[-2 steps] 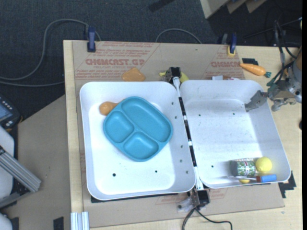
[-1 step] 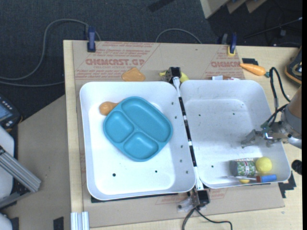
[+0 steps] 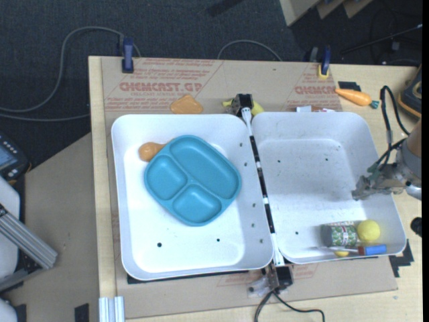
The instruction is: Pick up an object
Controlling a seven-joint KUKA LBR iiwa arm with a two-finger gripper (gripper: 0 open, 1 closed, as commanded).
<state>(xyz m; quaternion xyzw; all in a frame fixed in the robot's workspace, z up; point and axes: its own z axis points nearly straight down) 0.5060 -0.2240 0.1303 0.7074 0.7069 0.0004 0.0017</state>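
Observation:
My gripper (image 3: 365, 186) reaches in from the right and hangs low over the right bin (image 3: 301, 173), near its right wall. Nothing shows in its grasp. In that bin's near right corner lie a small can with a green label (image 3: 342, 234), a yellow ball (image 3: 368, 231) and a thin blue and red pen-like item (image 3: 365, 250); these sit a little below the gripper and apart from it. The left bin (image 3: 141, 247) holds a blue divided plate (image 3: 192, 179), with an orange object (image 3: 149, 151) partly hidden behind its far left edge.
On the bench behind the bins lie an orange piece (image 3: 186, 104), a small yellow and black item (image 3: 242, 103) and a toy carrot (image 3: 353, 97). Two blue clamps (image 3: 127, 54) (image 3: 324, 60) grip the back edge. Black cables (image 3: 389, 123) hang at the right.

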